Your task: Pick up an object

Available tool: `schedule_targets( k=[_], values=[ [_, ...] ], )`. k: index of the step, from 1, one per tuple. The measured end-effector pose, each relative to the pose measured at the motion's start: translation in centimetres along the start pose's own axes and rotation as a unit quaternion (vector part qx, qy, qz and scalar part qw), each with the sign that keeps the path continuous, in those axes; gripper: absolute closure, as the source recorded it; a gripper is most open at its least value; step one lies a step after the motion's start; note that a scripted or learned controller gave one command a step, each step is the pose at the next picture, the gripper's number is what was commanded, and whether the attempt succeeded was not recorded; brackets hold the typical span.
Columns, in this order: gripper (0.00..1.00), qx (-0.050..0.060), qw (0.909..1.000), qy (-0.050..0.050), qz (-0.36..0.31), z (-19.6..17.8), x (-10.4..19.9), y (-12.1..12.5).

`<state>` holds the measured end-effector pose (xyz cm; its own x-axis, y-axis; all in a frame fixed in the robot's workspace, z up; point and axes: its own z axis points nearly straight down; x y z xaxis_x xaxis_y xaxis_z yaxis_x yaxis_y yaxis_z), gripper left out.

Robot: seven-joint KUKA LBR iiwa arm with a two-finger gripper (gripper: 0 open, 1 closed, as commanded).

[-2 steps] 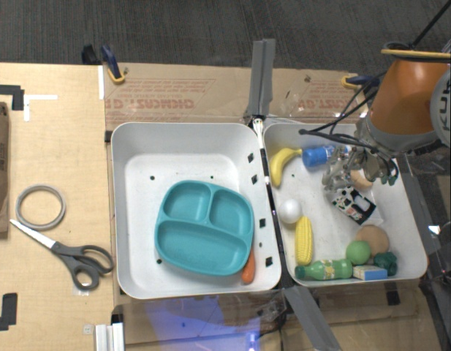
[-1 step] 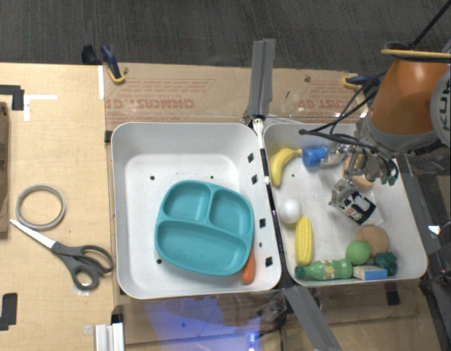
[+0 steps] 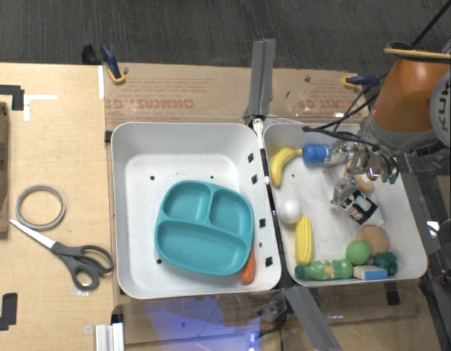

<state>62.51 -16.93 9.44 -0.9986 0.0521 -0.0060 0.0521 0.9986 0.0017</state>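
End effector point(image 3: 354, 183) hangs low in the right shallow white bin point(image 3: 414, 221) toward the bench's far right edge, clenched or released I cannot tell, nothing visibly lifted, small blue plastic cylinder point(image 3: 315, 153) just beside it, curved yellow banana point(image 3: 282, 164) near, pick not yet made.

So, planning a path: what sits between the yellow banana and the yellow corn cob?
A small white ball lies between them, seen in the camera view.
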Motion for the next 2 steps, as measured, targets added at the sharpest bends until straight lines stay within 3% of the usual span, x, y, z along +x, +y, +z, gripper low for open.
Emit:
schedule_targets(
  k=[1,2],
  values=[
    [0.00,0.000,0.9996,0.001,0.028,0.1,3.3,3.1],
    [0.00,0.001,0.9995,0.000,-0.032,0.1,-1.6,-4.8]
  ],
)
